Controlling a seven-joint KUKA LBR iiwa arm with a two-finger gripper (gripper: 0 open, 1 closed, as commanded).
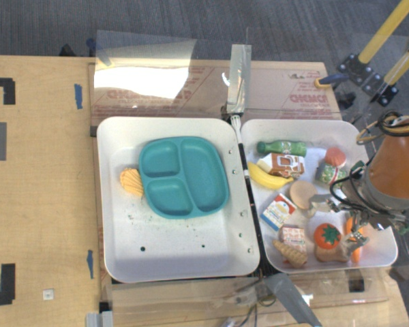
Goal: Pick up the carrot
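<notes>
The carrot is a thin orange piece lying near the front right corner of the right bin, just right of an orange-red tomato with a green top. My gripper hangs low directly over the carrot's upper end, under the grey wrist and orange band, and covers part of it. Only short orange bits of the carrot show around the gripper's dark body. Whether it touches the carrot I cannot tell.
The right bin is crowded: green bottle, banana, brown carton, red fruit, tan disc, small milk box, pink can. The left bin holds a teal divided plate and a yellow shell-shaped toy.
</notes>
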